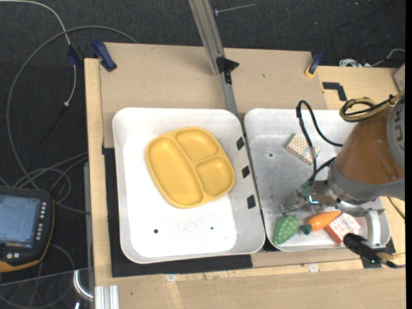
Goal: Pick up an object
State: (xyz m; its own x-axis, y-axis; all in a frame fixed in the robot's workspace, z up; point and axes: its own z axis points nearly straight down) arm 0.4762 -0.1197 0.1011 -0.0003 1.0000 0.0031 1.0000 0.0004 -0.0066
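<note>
In the right bin [270, 172], my gripper [307, 197] hangs low over the bin floor, just above the front row of objects. A green knobbly toy [286, 229] lies at the bin's front edge, below and left of the gripper. An orange carrot-like toy [322, 221] lies right beside it, directly under the wrist. A red and white box [346, 227] sits to the carrot's right, partly hidden by the arm. A small speckled packet [300, 147] rests near the bin's back, above the gripper.
The left bin [129, 192] holds a yellow divided plate [189, 166]. The arm's orange band [370, 150] covers the right bin's right side. A black cable [308, 124] loops above the wrist. A metal pole [209, 28] rises behind the bins.
</note>
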